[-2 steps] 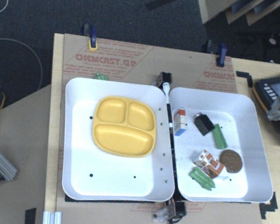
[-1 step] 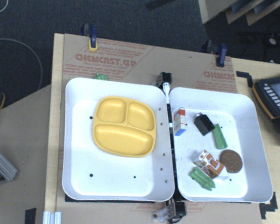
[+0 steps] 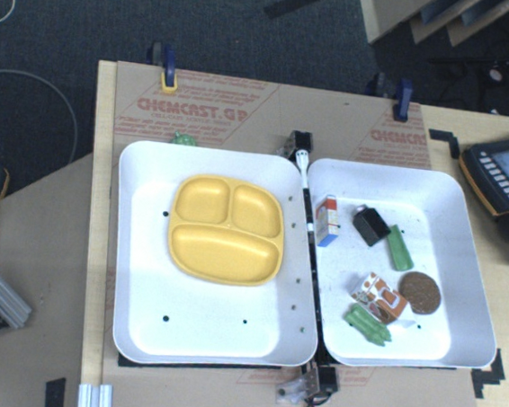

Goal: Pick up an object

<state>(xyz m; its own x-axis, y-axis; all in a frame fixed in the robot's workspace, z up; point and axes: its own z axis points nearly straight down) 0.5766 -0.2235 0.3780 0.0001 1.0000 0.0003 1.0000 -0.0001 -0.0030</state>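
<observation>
Bench stock, two shallow white bins side by side on a cardboard-covered board. Left bin (image 3: 134, 312): one yellow divided plate (image 3: 227, 230), three compartments, lying flat in the upper half, nothing on it. Right bin (image 3: 467, 247): six small candidates for the pick. Item one, a small carton (image 3: 327, 220) in white, red and blue, close to the wall shared with the left bin. Item two, a black block (image 3: 371, 226), lying aslant, just right of the carton. Item three, a green stick (image 3: 400, 248), just beside the black block on its lower right. Item four, a brown disc (image 3: 420, 292), flat. Item five, an orange and white patterned piece (image 3: 380, 298), touching or nearly touching the disc on its left. Item six, a green pod-like piece (image 3: 368, 325), just below the patterned piece. Gripper: its state cannot be told from this view. Handling note, as a judgement: the black block or the green stick looks the soundest choice, each standing proud with room on its long sides; close across the narrow width. The flat disc and the crowded lower group look harder, as does the carton near the wall.
</observation>
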